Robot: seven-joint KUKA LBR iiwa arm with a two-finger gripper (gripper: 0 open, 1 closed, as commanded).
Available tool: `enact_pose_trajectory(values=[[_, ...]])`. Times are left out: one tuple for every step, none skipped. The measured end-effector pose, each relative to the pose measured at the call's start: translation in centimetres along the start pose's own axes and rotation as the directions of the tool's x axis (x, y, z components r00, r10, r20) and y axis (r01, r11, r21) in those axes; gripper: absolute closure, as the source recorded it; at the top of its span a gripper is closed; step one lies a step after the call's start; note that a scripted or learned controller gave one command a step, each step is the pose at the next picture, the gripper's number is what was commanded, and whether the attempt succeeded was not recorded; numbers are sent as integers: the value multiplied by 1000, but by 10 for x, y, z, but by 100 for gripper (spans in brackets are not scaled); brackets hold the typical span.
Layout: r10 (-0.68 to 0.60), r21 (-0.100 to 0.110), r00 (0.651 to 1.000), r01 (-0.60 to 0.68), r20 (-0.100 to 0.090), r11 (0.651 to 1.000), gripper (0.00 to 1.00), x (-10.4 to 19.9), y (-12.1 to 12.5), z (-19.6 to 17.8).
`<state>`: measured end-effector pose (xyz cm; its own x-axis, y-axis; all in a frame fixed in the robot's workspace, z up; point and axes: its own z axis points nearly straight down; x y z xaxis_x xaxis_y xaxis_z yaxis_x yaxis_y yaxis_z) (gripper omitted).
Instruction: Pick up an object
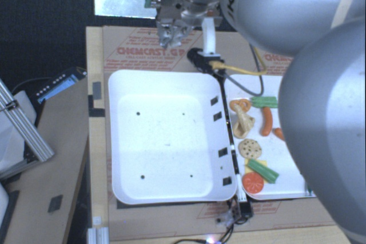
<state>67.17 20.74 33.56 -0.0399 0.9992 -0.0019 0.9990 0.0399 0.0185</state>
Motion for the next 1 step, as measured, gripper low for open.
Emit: enact_pose_trajectory(values=[[-5, -2, 1000, 5, 0, 1000, 100, 1, 1, -11]])
